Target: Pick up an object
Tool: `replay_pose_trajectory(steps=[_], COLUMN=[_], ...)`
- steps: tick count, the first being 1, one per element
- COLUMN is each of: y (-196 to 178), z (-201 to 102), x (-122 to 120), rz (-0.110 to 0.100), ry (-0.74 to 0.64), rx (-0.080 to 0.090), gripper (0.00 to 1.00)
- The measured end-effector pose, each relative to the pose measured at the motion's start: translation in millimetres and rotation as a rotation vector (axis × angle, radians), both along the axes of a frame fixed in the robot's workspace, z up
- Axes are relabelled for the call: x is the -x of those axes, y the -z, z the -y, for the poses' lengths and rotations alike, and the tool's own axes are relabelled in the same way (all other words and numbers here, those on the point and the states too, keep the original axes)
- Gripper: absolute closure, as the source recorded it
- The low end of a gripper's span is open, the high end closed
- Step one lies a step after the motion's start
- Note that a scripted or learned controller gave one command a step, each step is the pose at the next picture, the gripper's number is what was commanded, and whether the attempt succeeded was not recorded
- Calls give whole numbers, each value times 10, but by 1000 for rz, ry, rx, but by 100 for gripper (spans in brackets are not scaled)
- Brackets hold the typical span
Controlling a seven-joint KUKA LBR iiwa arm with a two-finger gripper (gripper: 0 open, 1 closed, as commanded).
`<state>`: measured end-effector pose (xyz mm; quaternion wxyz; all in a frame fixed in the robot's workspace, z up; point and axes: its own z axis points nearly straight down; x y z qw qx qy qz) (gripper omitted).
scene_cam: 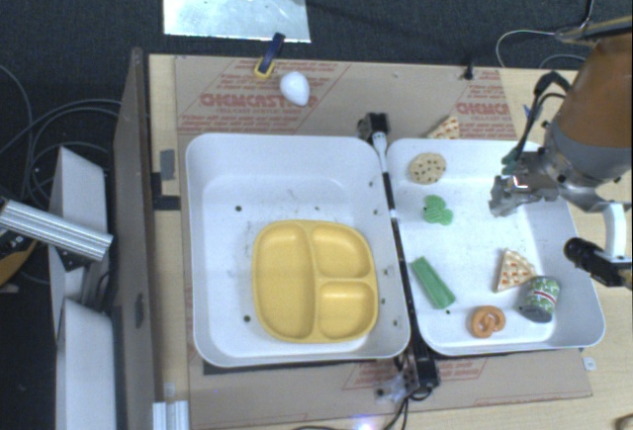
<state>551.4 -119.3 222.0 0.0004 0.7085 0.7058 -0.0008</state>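
Over in the left bin sits a yellow plastic divided tray (316,280); rightwards, the pizza-slice toy (513,270) lies below the gripper (511,191), fingers hard to read. I'd centre over it before dropping.

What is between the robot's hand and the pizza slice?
Nothing visible. The gripper hangs over bare white floor of the right bin, and the pizza slice lies nearer the camera, with only bare bin between them. The green can sits beside the slice, not in between.
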Motion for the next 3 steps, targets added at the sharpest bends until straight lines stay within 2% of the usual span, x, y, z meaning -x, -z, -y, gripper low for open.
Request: replay_pose_trajectory(steps=[1, 2, 3], y=[1, 1117, 1385], z=[-31, 61, -158], x=[-25, -840, -1187], rz=[3, -3, 2], ry=[-5, -9, -11], rx=[-1, -2, -3], gripper=[0, 0, 0])
